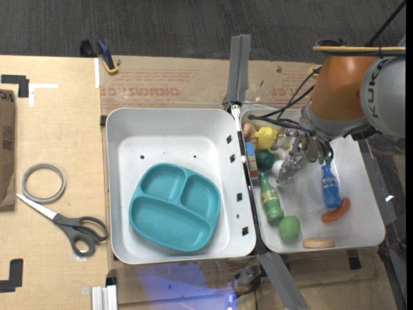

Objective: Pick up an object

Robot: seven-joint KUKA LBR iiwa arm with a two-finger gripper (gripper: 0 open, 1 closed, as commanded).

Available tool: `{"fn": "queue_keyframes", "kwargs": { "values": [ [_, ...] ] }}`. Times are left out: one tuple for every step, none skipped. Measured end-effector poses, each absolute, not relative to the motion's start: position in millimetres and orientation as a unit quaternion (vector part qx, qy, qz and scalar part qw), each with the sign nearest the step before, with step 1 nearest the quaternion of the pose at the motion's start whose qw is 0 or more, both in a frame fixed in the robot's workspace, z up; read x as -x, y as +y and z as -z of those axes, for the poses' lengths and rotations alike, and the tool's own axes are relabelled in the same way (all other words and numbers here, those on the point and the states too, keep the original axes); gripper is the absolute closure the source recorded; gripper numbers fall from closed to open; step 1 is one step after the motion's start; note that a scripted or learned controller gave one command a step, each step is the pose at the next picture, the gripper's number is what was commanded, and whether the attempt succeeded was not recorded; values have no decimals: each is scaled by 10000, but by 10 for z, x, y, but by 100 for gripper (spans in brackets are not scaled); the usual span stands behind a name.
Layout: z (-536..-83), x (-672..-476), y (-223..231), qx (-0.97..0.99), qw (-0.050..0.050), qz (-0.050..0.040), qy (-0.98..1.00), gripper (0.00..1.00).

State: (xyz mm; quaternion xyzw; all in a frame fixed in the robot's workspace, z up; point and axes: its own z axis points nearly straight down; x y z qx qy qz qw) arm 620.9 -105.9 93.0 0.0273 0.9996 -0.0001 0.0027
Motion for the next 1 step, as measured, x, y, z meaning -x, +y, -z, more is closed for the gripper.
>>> {"fn": "queue_keyframes", "kwargs": {
  "values": [
    [-926, -5760, -964, -678, 16, 0, 9977, 0]
  ]
}}
